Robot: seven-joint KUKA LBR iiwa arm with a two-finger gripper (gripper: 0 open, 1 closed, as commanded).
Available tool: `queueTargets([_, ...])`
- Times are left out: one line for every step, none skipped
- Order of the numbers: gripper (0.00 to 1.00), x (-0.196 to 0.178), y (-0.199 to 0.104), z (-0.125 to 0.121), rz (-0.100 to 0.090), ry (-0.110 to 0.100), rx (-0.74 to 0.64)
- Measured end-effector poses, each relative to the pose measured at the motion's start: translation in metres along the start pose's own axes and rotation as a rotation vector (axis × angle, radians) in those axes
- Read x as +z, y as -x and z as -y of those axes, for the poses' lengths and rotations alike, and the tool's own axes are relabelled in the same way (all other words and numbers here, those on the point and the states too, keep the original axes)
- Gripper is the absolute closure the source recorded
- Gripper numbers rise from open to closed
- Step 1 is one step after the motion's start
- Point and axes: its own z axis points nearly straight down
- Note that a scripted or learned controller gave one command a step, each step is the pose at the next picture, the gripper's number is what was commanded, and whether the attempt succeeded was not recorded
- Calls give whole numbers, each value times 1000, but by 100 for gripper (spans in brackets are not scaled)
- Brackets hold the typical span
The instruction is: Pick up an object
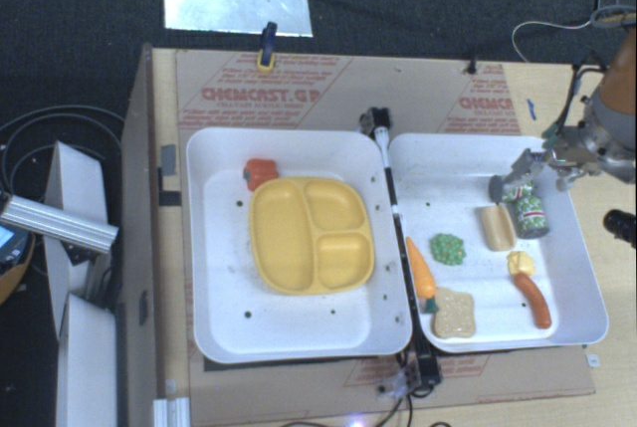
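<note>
Camera view looking down at a slant, so here's the rundown from big stuff to small. One surface (328, 77), covered with printed cardboard, and on it two shallow white bins side by side.

Left bin (214, 216) has two things in it: one yellow divided plate (309, 234) with three compartments, sitting about in the middle, and one small red-orange toy piece (261, 172) tucked against the plate's far left corner. Can't tell what that red one is meant to be.

Right bin (587, 306) is the busy one, seven things by my count. One green can (530, 213) with a patterned label, lying tilted toward the far right side. One tan bread roll (497, 227) just beside it on the left. One sausage (533, 301) near the right wall, with one small yellow piece (520, 263) touching its upper end. One carrot (421, 270) lying along the left wall. One slice of toast (455, 313) at the near side, right by the carrot's lower end. One green clump (448, 249) like peas or broccoli, between the carrot and the roll.

My arm (612, 111) comes in from the right, and my end effector (518, 178) sits right above the can's top end, looks like touching it. Whether it's apart or together, I honestly can't tell from this angle.
</note>
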Motion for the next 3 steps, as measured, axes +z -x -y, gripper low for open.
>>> queueTargets([0,100,-41,-33,-1,-3,-1])
queueTargets([0,135,-79,21,1,4,2])
queueTargets([100,123,-77,19,4,10,2])
